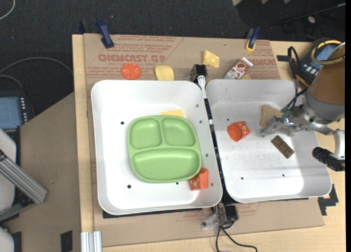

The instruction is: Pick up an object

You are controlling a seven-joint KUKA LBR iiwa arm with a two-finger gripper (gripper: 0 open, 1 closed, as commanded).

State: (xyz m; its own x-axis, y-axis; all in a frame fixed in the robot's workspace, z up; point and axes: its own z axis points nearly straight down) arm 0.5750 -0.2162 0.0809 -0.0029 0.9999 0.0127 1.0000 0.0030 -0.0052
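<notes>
The right bin (pixel 258 182) holds three loose things: a red-orange block (pixel 238 131) at its left, a tan piece (pixel 267 115) further back, and a flat brown bar (pixel 282 146) near the middle. My gripper (pixel 274 127) hangs low over this bin, between the tan piece and the brown bar and just right of the red-orange block. Nothing shows in its grasp. The arm's orange band (pixel 329 86) sits above it at the right. In the left bin (pixel 107 152) lie a green divided plate (pixel 163 149), a yellow piece (pixel 173 113) behind it and an orange block (pixel 199 180).
Behind the bins, on the cardboard, lie an orange round thing (pixel 130 71), a yellow lump (pixel 164 73), a yellow wedge (pixel 210 58), a small printed packet (pixel 238 70) and a black item (pixel 198 72). Blue clamps (pixel 104 34) hold the far edge. Cables run at the right.
</notes>
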